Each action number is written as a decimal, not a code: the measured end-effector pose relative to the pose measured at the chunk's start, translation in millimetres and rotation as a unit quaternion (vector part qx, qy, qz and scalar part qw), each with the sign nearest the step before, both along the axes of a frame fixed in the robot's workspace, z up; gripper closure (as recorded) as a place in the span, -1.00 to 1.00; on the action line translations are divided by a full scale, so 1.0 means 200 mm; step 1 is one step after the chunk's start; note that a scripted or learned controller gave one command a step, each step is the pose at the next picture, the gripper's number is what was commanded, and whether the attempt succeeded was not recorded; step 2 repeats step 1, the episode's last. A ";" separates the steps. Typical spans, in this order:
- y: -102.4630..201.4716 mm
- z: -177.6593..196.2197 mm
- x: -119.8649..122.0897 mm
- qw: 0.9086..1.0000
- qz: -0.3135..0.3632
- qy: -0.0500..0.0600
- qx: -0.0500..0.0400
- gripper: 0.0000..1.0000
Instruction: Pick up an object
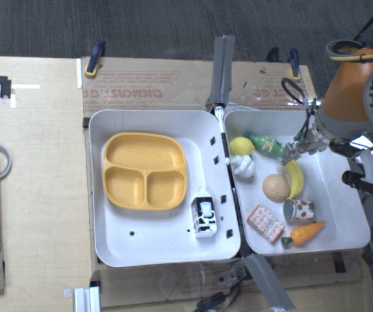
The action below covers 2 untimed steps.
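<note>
Lying on a pale tabletop (pixel 37 142): two white bins. Sitting in the right bin (pixel 349 233), right of centre: banana (pixel 295 178), egg-like ball (pixel 276 187), green bottle (pixel 264 144), lemon (pixel 241 146). Hovering at the banana's upper tip, the claw (pixel 292 149); spread or pressed together, impossible to tell.

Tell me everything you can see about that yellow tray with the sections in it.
The yellow divided plate looks like smooth plastic, a rounded rectangle with three compartments: one long one along the far side and two smaller ones nearer the camera. It lies flat and right way up on the floor of the left bin, toward its far left. A small black-and-white box lies just off its near right corner.
</note>
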State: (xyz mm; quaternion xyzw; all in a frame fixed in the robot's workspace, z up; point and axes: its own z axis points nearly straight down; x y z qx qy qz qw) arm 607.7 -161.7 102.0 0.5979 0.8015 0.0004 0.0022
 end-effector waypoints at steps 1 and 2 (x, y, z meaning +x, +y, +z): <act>0.41 0.45 0.21 0.999 -0.036 0.001 0.001 1.00; 0.41 0.45 0.21 0.999 -0.036 0.001 0.001 1.00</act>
